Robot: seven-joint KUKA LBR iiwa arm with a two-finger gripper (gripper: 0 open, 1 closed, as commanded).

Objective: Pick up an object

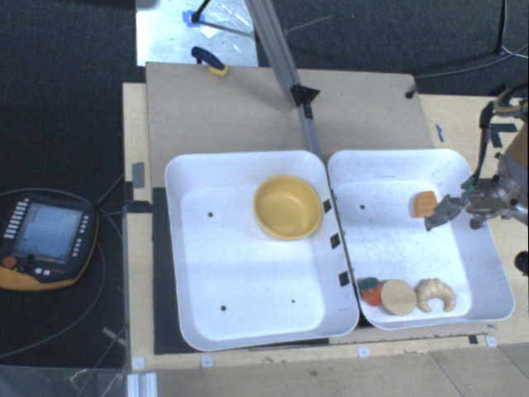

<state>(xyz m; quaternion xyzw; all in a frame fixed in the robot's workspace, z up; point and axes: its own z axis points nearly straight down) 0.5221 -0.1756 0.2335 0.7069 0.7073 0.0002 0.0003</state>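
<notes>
Nearest the camera, along the right bin's (397,172) front edge, lie a red-and-green piece (369,289), a tan disc (397,297) and a croissant (436,294). Leftward, a yellow bowl (287,207) sits near the left bin's (190,246) back right corner. An orange biscuit-like piece (425,203) lies near the right edge, just beside the gripper (440,212), whose finger state I cannot tell.

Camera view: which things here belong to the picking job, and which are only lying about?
Job:
end effector
orange piece
yellow bowl
croissant
round biscuit
red-green item
two white bins

Lying about:
teach pendant
yellow-blue clamp
</notes>
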